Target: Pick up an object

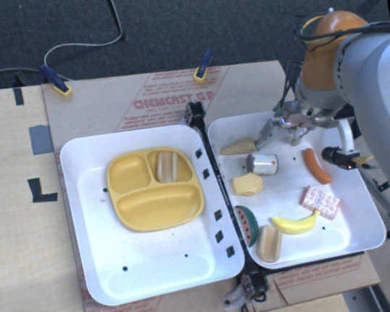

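Hovering over the upper part of the right bin, the gripper is being held with its jaws spread and nothing between them, while the banana is lying well below the jaws and the silver can just below-left of them.

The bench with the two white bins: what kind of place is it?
Probably a robot lab test bench: two white bins clamped on cardboard, toy food such as a banana, and a robot arm reaching in.
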Motion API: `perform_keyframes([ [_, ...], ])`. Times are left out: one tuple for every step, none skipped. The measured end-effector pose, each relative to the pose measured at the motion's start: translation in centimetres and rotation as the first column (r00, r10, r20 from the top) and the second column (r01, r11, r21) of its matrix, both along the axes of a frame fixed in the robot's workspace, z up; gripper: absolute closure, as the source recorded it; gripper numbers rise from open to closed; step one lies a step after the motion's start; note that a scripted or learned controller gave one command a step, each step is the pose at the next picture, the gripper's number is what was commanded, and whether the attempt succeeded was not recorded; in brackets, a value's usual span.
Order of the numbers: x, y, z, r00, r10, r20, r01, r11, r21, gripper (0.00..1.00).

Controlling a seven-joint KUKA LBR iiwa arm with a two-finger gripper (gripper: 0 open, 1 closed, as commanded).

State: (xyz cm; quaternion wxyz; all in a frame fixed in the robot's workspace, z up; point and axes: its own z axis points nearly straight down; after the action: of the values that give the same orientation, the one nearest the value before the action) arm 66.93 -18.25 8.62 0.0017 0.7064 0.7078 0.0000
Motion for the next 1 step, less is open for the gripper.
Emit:
perform_keyframes([
  [0.05, -0.02, 1.03, 1.0, 0.002, 0.002, -0.002, 1.0, -0.003, 1.0],
])
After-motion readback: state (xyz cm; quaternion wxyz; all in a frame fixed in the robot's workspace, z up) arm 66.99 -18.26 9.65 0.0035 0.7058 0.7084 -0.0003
